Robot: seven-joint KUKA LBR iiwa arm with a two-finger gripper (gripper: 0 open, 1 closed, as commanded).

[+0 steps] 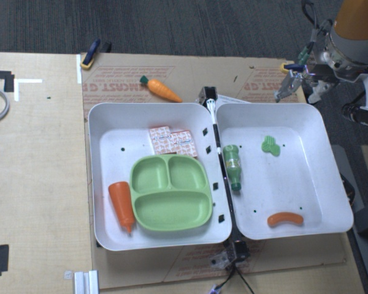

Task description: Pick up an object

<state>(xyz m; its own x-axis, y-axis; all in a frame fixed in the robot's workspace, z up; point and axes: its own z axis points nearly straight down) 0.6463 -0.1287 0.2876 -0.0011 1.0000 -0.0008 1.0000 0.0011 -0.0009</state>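
My gripper (301, 88) hangs above the back right corner of the right bin (319, 164), over the cardboard just behind its rim. Its two fingers stand apart, open, with nothing between them. In the right bin lie a green bottle (232, 167) against the left wall, a small green leafy piece (270, 145) near the middle, and an orange sausage (286, 220) near the front. The left bin (104, 164) holds a green divided plate (170, 193), an orange bottle (121, 206) and a red-and-white packet (170, 141).
A toy carrot (161, 89) lies on the cardboard behind the left bin. A blue-and-yellow tool (91, 52) rests at the cardboard's back left corner. The bins are joined by black clips (208, 94) along their shared wall.
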